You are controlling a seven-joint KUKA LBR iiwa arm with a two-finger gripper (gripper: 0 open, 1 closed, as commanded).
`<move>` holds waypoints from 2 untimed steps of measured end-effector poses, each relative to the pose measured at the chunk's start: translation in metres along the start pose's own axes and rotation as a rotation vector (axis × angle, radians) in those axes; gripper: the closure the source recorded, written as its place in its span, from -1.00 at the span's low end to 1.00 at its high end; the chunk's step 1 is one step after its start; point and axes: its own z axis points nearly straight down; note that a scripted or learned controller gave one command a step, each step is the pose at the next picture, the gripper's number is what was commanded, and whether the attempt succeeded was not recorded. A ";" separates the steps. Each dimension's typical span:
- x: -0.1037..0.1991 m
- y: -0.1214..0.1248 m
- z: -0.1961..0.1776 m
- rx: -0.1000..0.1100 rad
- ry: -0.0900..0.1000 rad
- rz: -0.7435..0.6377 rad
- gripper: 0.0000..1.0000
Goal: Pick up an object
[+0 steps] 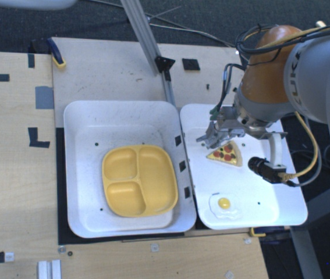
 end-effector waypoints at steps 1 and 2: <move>0.064 -0.007 0.002 0.001 0.001 -0.002 1.00; 0.112 -0.020 0.005 0.002 0.001 -0.001 1.00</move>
